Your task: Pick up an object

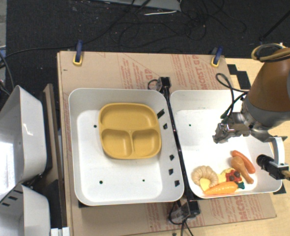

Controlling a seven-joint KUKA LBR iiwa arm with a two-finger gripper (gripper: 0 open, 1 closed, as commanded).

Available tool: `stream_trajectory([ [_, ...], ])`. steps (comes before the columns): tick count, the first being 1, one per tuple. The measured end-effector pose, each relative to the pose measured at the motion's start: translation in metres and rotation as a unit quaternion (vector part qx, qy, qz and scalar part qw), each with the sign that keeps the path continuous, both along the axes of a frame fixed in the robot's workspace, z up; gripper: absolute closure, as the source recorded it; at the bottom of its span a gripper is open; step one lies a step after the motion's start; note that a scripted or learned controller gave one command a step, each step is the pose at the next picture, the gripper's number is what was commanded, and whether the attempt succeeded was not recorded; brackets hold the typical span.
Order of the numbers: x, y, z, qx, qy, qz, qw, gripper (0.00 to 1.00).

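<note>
1. The gripper (222,133) is seen above the middle of the right bin (194,102); its finger state cannot be told.
2. Toy foods (227,173) are heaped in that bin's near right corner.
3. A yellow tray (130,130) lies in the left bin (86,181).

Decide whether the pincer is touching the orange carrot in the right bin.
Apart. The camera view shows bare white bin floor between the pincer and the carrot, which lies near the bin's front edge.

Brown board bench (135,68), red print on it, carries two shallow white bins side by side: left bin (81,181), right bin (199,100), rims touching.
</note>
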State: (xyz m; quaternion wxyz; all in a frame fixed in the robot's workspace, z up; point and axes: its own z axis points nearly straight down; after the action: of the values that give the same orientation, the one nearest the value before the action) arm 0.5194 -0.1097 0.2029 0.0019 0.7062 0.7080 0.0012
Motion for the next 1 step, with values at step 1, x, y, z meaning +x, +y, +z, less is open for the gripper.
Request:
stream_trajectory([
  [1, 0.0015, -0.0001, 0.0431, -0.0002, 0.0, 0.0, 1.0, 1.0],
])
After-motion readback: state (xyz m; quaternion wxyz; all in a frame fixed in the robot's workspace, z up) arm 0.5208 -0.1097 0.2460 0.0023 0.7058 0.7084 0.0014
